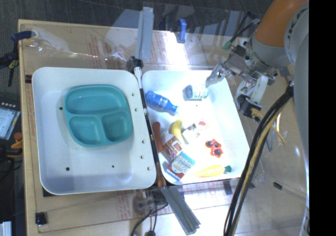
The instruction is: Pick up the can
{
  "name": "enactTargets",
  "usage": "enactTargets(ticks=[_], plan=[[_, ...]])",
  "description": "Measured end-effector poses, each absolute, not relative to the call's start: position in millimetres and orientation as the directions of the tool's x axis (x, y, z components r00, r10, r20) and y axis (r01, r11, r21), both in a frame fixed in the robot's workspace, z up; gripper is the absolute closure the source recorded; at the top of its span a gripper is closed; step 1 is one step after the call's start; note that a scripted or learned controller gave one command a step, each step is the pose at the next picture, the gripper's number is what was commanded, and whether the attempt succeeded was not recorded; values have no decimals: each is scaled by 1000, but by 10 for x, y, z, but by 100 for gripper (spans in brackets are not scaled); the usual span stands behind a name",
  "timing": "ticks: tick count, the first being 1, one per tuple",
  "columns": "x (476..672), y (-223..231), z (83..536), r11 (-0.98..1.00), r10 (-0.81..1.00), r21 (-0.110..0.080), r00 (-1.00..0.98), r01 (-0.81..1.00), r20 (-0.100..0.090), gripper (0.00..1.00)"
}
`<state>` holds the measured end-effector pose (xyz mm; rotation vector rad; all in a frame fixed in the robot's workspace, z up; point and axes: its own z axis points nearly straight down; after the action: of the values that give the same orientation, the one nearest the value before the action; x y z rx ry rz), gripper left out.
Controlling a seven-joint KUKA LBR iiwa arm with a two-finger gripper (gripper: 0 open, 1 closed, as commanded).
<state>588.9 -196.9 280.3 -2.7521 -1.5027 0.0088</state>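
1. The can [193,92] lies on its side near the far edge of the right bin [235,124].
2. The gripper [214,78] hangs just right of the can — whether its jaws are parted or closed cannot be told.
3. A blue bottle [160,102] lies left of the can; a teal divided tray [98,113] sits in the left bin [44,140].

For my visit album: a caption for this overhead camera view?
Robot gripper hovering by a small can in the right bin; teal tray in the left.
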Motion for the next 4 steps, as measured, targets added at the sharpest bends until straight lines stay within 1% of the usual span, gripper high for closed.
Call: enactTargets(ticks=[1, 2, 3, 4], plan=[[6032, -1199, 1593, -691, 723, -8, 691, 723, -4, 0], [5534, -1424, 1043, -831, 556, 15, 831, 556, 18, 0], [5067, -2100, 921, -979, 206, -3, 979, 206, -1, 0], [5053, -2089, 998, -978, 210, -9, 978, 210, -6, 100]])
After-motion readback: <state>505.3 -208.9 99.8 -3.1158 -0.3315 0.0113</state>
